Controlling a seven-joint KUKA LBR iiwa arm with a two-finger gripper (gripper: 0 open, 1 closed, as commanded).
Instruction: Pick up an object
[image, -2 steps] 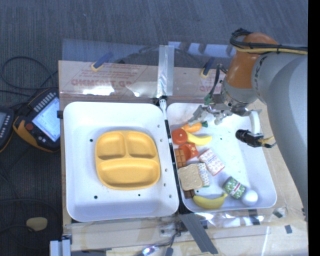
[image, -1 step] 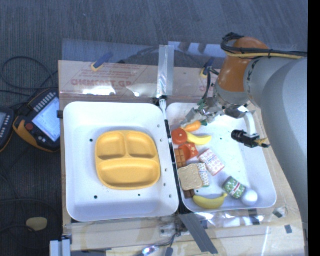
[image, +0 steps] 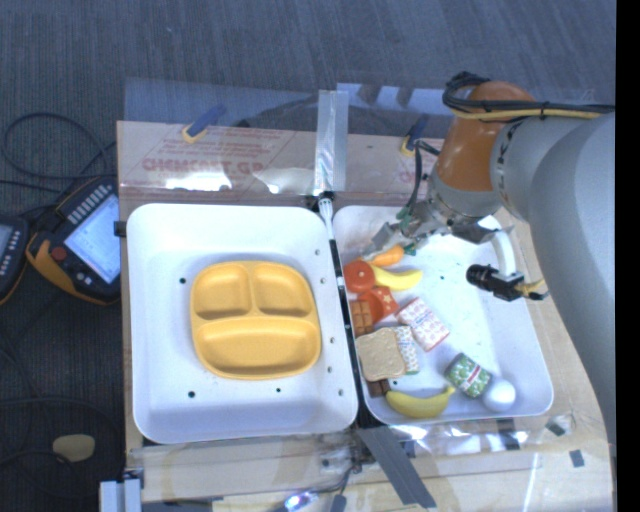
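The task is judged to be at its early stage: nothing is seen lifted, and no object is shown held by the claw (image: 398, 236). The claw is placed low over the far left corner of the right bin (image: 505, 335), at the end of the grey arm (image: 565, 190) that reaches in from the right. Whether the claw is open or closed cannot be told from this view, since its tip is small and partly lost against the white wall of the bin.

The nearest candidate is a small orange piece (image: 389, 257), which lies on the bin floor just beside the claw tip; whether the two are touching cannot be made out. Close to it, a red tomato (image: 359, 275) and a short yellow banana (image: 401, 279) are found. Further toward the near edge, a slice of bread (image: 380, 353), a small printed box (image: 425, 324), a green can (image: 466, 374), a white egg (image: 499, 392) and a second banana (image: 420, 402) are spread out, all resting in the bin. The left bin (image: 160, 300) is occupied by a yellow divided plate (image: 256, 318), well apart from the claw. Both bins are carried by the table (image: 200, 165).

What is left, as judged from this layout, is nearly everything: a grip is to be secured on one object, most likely the orange piece, and the object is then to be raised clear of the bin.
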